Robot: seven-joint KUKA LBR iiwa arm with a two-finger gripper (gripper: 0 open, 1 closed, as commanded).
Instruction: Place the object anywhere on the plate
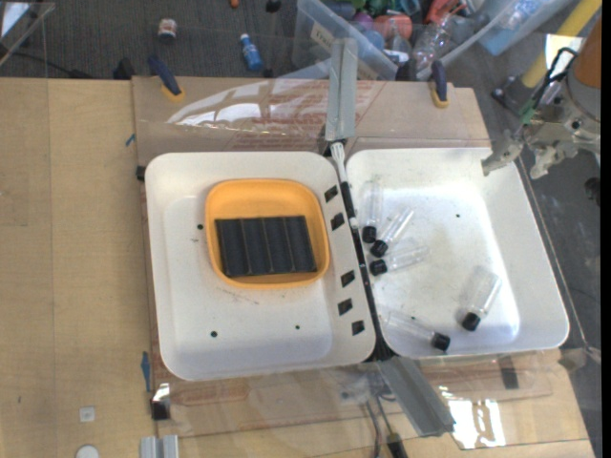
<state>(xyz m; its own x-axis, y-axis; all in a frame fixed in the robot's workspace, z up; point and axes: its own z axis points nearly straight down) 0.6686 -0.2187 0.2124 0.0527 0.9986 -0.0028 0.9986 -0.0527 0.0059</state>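
An orange plate (268, 192) lies in the left white bin (181, 342). On it, lying flat across its middle, is a black ridged rectangular block (264, 246). My gripper (516, 163) hangs over the far right corner of the right bin (539, 327), well away from the plate. It is open, with nothing between its fingers.
Several clear vials with black caps lie in the right bin: a cluster near the divider (393, 229), one at the right (480, 294), one at the front (416, 328). A metal divider bar (341, 93) runs between the bins. A tub of toys (410, 8) stands behind.
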